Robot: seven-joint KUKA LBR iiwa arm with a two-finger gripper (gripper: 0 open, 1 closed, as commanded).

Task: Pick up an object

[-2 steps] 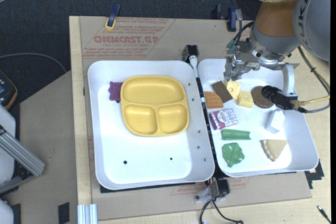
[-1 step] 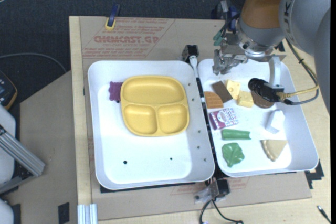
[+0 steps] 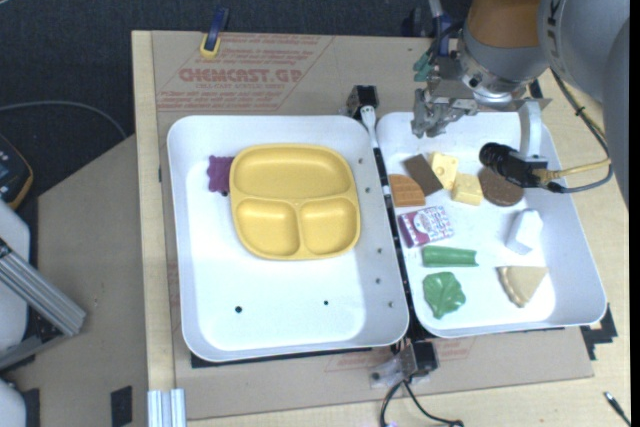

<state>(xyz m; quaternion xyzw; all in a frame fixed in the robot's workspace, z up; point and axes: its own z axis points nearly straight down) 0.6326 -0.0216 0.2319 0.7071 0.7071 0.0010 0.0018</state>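
My gripper [image 3: 430,122] hangs over the far left corner of the right bin [image 3: 580,265], with nothing seen between its fingers. Just in front of it lie a brown slab [image 3: 424,175], a tan block [image 3: 406,190] and two yellow cheese pieces [image 3: 456,179]. Further forward are a purple-and-white packet [image 3: 425,225], a green bean pod [image 3: 449,257], a green leafy piece [image 3: 443,293], a white chunk [image 3: 523,229], a brown round piece [image 3: 499,189] and a tan wedge [image 3: 522,284].
The left bin [image 3: 200,305] holds a yellow divided plate [image 3: 294,199] with a purple item [image 3: 219,173] at its left edge. A cardboard sheet [image 3: 240,70] lies under both bins. The grey arm comes in from the upper right.
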